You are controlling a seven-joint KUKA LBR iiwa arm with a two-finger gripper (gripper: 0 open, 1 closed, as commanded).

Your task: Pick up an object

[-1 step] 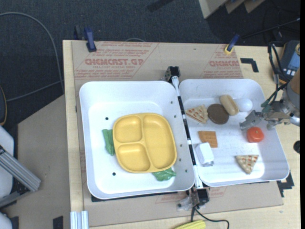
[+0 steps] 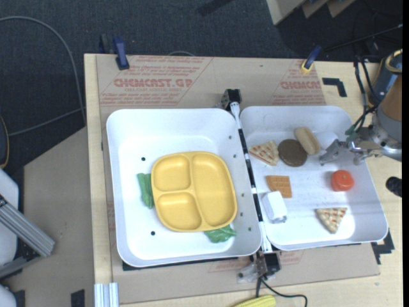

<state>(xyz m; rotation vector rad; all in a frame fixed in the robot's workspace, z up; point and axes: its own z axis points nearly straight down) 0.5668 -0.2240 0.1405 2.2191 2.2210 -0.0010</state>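
Here the arm (image 2: 387,101) enters at 3 o'clock, and its gripper (image 2: 344,151) hangs over the right bin (image 2: 367,232) near that bin's right rim. The fingers (image 2: 330,153) appear spread, with nothing between them; they are small and partly blurred.

Just below the gripper, at 5 o'clock from it, lies a red tomato (image 2: 342,180), apart from the fingers. At 9 o'clock from the gripper sit a bun (image 2: 307,140) and a brown patty (image 2: 293,152), touching each other, with a waffle wedge (image 2: 264,153) beside the patty near the bin's left rim. A cracker (image 2: 278,185) and a white block (image 2: 275,206) lie toward 6 o'clock along that left rim, and a second wedge (image 2: 332,219) rests near the front rim. The middle of the right bin is open floor.

The left bin (image 2: 124,171) holds a yellow tray (image 2: 192,190), with green leaves (image 2: 146,190) poking out at its 9 and 5 o'clock edges. Bare white floor runs around the tray.

On the bench (image 2: 96,139), red print behind the bins reads "CHEMCAST GP".
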